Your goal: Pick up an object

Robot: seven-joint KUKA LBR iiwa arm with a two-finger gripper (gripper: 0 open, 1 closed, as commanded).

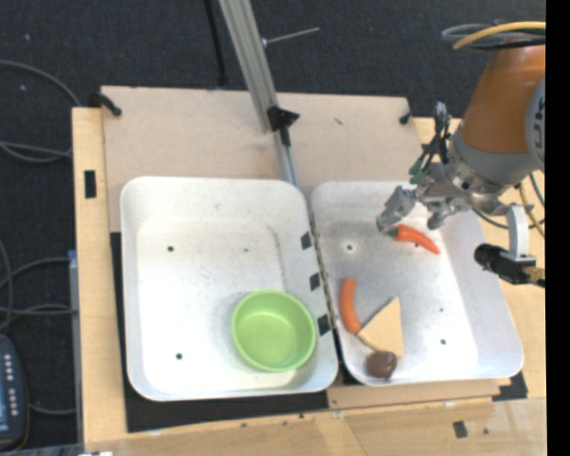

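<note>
Nearest the camera sits a green bowl [274,330] in the left bin [171,217]. Reaching in from the right, the grey arm [499,112] with its orange band bends down over the right bin [475,321]. Its tool [416,218] hangs with fingers spread apart, just above an orange carrot-like piece [418,239] — touching or not, unclear. Lower down lie an orange sausage-like stick [349,304], a tan wedge [384,328] and a small brown lump [381,364].

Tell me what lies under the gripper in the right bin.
Below the gripper lies an orange carrot-like piece on the right bin floor. Its upper left end is covered by the gripper, so contact cannot be judged.
</note>
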